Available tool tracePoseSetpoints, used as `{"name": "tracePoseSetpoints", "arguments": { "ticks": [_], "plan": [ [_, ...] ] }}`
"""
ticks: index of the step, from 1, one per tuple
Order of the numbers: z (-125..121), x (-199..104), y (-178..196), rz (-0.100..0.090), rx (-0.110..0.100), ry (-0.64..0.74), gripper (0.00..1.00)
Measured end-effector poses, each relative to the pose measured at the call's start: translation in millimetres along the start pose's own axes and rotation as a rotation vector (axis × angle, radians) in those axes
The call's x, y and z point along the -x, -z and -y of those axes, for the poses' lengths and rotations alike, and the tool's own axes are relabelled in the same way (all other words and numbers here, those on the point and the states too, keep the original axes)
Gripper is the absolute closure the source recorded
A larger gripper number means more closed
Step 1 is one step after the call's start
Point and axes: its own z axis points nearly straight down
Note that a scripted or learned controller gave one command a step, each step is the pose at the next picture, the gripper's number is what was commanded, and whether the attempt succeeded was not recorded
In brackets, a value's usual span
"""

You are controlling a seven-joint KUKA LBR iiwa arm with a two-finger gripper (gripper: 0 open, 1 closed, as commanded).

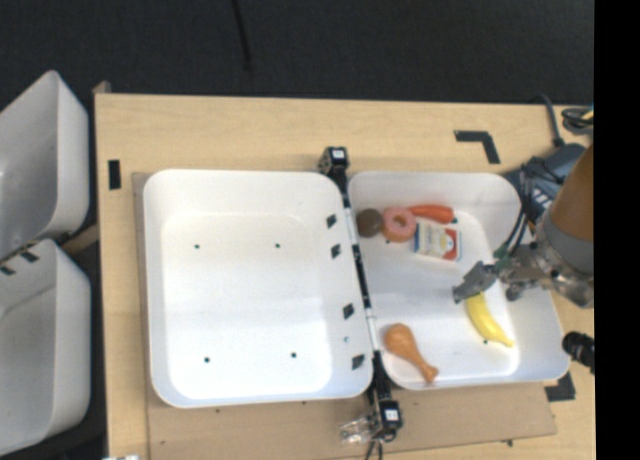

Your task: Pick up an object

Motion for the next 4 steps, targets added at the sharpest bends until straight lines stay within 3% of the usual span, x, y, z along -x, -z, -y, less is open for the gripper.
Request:
{"name": "tracePoseSetpoints", "arguments": {
  "ticks": [2,3,4],
  "plan": [
    [0.0,0.0,0.0,0.0,0.0,0.0,0.0],
    [3.4,23.8,-95.6,-0.001,-0.01,0.001,0.0],
    [0.7,24.0,-79.8,0.0,0.0,-0.002,1.0]
  ]
}}
